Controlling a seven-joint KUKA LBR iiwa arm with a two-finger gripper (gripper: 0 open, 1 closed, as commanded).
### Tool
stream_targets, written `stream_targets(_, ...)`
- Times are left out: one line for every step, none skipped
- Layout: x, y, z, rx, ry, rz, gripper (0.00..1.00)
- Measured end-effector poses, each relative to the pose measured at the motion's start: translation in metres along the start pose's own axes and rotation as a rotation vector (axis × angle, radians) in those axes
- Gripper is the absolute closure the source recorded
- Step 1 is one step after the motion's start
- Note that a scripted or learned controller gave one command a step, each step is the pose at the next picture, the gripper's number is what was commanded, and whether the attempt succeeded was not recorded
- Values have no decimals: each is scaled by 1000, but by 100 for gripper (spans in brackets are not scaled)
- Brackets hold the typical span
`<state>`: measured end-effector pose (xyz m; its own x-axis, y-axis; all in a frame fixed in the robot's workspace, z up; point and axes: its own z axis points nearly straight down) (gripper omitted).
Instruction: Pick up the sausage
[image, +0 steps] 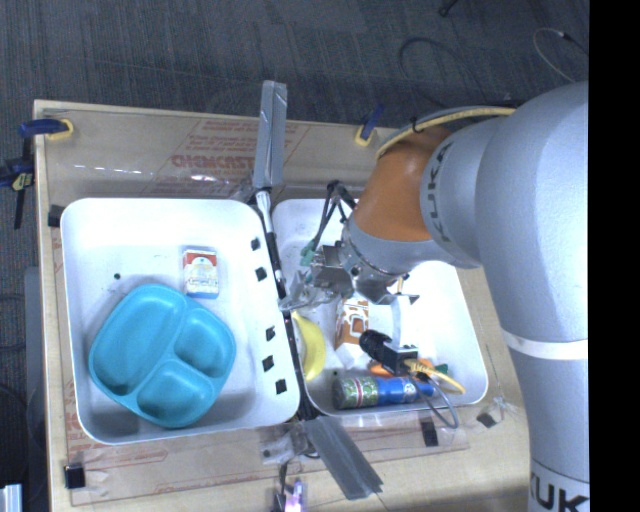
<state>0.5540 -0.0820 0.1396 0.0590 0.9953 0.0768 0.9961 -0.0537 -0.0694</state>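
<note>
My gripper (312, 283) reaches down into the left part of the right bin (470, 330), close to the wall between the two bins. The wrist and its cables hide the fingertips. Just right of the gripper lies a small orange-brown and white item (352, 323), which may be the sausage; I cannot tell for sure. A short orange piece (381, 369) shows lower down, above a can. Nothing is seen between the fingers.
A yellow item (314, 346) lies against the dividing wall below the gripper. A green and blue can (376, 391) lies on its side at the right bin's front. The left bin (90, 225) holds a blue divided plate (163, 353) and a small red and white carton (201, 272).
</note>
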Motion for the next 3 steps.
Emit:
stream_targets(-11, 21, -146, -57, -87, -297, 100)
stream_targets(-64, 32, -287, -56, -89, -338, 100)
stream_targets(-109, 90, -184, -45, -92, -487, 100)
